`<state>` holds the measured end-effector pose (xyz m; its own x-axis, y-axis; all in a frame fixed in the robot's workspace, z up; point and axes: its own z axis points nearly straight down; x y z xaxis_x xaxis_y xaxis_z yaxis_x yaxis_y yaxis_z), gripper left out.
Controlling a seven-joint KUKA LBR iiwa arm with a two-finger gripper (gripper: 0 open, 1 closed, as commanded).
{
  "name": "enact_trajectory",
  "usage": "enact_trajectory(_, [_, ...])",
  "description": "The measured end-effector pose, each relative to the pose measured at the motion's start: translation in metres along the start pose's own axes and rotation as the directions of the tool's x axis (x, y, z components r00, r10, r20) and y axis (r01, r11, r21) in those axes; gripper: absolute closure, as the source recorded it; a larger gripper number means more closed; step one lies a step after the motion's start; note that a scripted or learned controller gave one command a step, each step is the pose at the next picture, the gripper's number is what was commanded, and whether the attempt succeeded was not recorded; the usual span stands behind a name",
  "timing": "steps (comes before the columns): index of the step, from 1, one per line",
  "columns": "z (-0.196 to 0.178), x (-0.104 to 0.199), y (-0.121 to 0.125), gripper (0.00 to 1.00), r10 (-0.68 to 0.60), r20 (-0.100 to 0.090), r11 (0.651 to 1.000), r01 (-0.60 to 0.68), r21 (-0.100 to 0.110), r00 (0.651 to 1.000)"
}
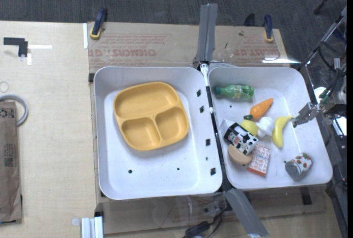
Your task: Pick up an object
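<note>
From my remote station: one yellow divided plate (150, 122) fills the left bin (105, 138). The right bin (315, 146) holds one green bottle (234, 91), carrot (261, 106) and banana (280, 130). Gripper (305, 115) beside the banana; finger state unclear.

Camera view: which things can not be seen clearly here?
- Gripper: small and blurred at the right bin's rim; its state cannot be told.
- Black-and-white printed object: print too small to read; it covers part of the tan round item.
- Grey can: its label is too small to read.
- Brown bag: cut off by the left edge.
</note>
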<state>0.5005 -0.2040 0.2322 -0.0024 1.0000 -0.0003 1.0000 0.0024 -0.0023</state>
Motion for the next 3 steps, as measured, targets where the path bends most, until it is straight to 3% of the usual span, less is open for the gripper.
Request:
enact_trajectory(1, [0.130,-0.010,0.013,0.00,-0.132,-0.003,0.991,0.132,-0.003,0.991])
enact_trajectory(2, [0.140,-0.002,0.050,0.00,-0.142,0.001,0.990,0.142,-0.002,0.990])
enact_trajectory(3, [0.131,-0.002,0.050,1.00,-0.140,0.001,0.990,0.140,-0.003,0.990])
